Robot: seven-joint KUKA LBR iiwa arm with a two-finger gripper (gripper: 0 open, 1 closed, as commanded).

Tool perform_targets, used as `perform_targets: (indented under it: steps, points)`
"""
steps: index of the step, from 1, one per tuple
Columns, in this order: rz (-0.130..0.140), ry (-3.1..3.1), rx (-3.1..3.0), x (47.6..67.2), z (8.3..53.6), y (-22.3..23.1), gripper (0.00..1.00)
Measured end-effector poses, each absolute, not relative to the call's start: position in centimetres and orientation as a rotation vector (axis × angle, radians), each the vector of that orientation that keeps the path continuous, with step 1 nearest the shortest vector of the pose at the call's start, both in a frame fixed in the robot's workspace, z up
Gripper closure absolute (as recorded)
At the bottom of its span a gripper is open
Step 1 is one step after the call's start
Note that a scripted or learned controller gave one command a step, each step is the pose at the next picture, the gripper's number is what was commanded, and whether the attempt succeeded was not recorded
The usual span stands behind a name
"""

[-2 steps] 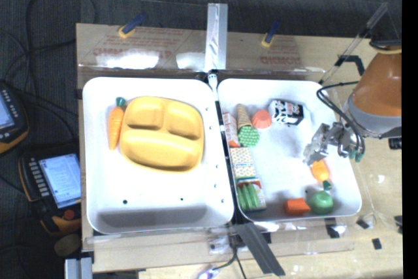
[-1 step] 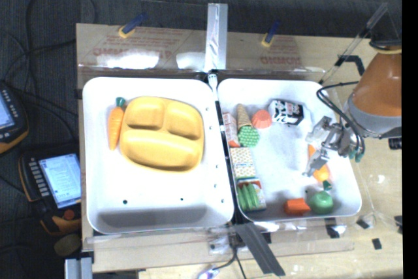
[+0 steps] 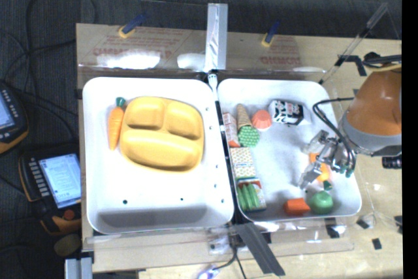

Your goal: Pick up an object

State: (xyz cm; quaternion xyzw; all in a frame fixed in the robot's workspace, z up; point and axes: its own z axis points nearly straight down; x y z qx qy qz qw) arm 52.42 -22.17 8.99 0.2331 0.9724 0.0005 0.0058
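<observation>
Green and orange plastic lies closest to the gripper [image 3: 318,173] as it hangs low in the right bin [image 3: 287,85]: a small green ball-shaped toy [image 3: 321,202] is seen just below the fingertips, with an orange block [image 3: 297,207] beside it toward the bin's middle. The fingers are seen spread, with an orange piece between them, though whether it is gripped cannot be told. The green toy is judged light, hard and smooth, likely to roll or slip; a hold across its widest part is suggested. The orange block, flat-sided, is judged the easier catch. Both are set against the near wall, so little room is left on that side. Farther from the fingers, packets [image 3: 243,163] are lined along the divider, and a black-and-white toy [image 3: 285,112] lies toward the far wall. A yellow tray [image 3: 162,132] and a toy carrot [image 3: 115,125] are held in the left bin [image 3: 150,215].
</observation>
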Motion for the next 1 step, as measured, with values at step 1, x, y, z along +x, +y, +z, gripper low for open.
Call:
perform_targets:
  steps: [1]
  points:
    - [-0.002, 2.975, 0.956, 51.77, 9.03, -17.96, 0.0]
